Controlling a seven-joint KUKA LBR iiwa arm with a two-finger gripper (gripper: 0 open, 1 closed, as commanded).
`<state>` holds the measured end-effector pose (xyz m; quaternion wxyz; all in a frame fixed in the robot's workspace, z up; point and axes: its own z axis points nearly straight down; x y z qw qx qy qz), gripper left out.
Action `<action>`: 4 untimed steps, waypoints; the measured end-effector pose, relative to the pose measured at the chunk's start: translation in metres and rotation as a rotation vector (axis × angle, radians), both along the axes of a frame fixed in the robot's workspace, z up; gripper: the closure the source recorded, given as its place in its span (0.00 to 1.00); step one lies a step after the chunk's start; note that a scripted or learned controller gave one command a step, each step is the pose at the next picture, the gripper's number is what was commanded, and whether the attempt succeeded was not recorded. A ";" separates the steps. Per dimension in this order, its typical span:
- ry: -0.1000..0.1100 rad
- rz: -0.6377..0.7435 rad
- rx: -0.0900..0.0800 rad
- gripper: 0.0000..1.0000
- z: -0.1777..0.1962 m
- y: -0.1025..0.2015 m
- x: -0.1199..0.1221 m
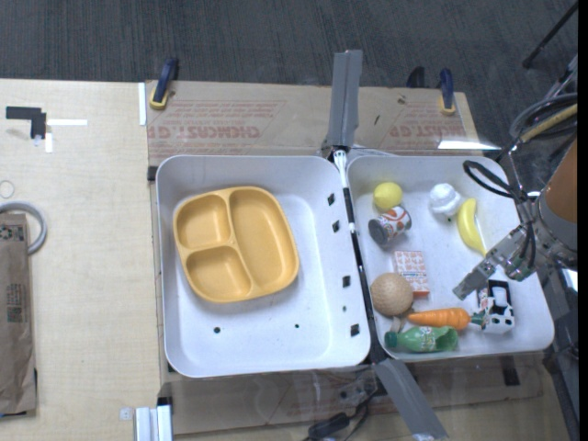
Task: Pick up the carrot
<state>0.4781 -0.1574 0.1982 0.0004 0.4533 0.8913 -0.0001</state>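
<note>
Toward the lower right of the frame, inside the right bin (537,333), the carrot (439,318) lies on its side with its orange body pointing left and its green top at the right, next to a small black-and-white cow figure (497,307). Just below the carrot sits a green bottle (423,340), also lying down, and just to its upper left rests a tan ball (391,294), which touches a small orange-and-white carton (412,271). Higher in the same bin are a yellow ball (388,196), a tipped-over can (390,225), a white object (445,199) and a banana (471,225). The gripper (470,288) hangs above the right part of this bin, up and to the right of the carrot and just above the cow figure, its grey finger (482,275) slanting down to the left; it holds nothing, and how far the fingers are parted cannot be told from this angle. The arm's body enters at the right edge with black cables looping above it. The left bin (184,338) holds 1 yellow divided plate (236,243) with 3 compartments, set in its upper left part.
</note>
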 end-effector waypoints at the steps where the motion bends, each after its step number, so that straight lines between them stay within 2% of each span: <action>1: 0.001 0.010 0.000 0.00 -0.089 -0.008 -0.001; 2: -0.001 0.006 0.001 1.00 -0.079 -0.008 0.000; 3: 0.001 -0.280 0.000 1.00 -0.008 0.021 0.051; 4: 0.000 -0.233 -0.002 1.00 0.110 0.014 0.077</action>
